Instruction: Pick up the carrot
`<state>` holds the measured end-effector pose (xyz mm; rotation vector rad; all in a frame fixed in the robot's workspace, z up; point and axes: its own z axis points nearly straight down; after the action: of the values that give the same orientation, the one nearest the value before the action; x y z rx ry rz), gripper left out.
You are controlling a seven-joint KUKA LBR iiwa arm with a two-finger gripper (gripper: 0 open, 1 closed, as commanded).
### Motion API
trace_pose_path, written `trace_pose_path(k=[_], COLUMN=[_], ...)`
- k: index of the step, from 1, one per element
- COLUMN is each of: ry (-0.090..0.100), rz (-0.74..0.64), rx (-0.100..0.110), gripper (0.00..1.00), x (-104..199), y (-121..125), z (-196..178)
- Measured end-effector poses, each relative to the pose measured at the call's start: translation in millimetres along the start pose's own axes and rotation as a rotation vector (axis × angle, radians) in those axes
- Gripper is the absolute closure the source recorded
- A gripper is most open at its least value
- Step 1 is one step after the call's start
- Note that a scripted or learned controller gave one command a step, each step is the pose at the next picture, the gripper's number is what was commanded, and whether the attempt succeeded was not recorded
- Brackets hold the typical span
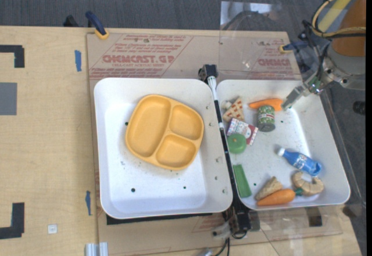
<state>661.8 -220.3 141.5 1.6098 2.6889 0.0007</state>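
Gripper (pixel 289 101) down in the right bin (pixel 332 133), just up and right of the green can (pixel 265 118); opening impossible to tell. Carrot (pixel 264 104) lying just above the can, right end at the gripper tip. Second carrot (pixel 276 197) well below the can, by the bin's near wall

The arm reaches in from the right, its grey body and orange band (pixel 351 40) sitting at the upper right corner, with dark cables looping over the wrist. From there the wrist angles down and to the left, and the gripper (pixel 289 102) points the same way, slanted rather than plumb, its slim tip low over the far right part of the bench.
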Motion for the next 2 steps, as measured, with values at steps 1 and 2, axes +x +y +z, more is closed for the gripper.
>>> trace_pose_path(k=[1,2], ry=[0.018,-0.006], rz=[0.43,0.738], rx=[0.031,0.043], gripper=[0.0,0.0], x=[17,65], y=[10,29], z=[54,53])
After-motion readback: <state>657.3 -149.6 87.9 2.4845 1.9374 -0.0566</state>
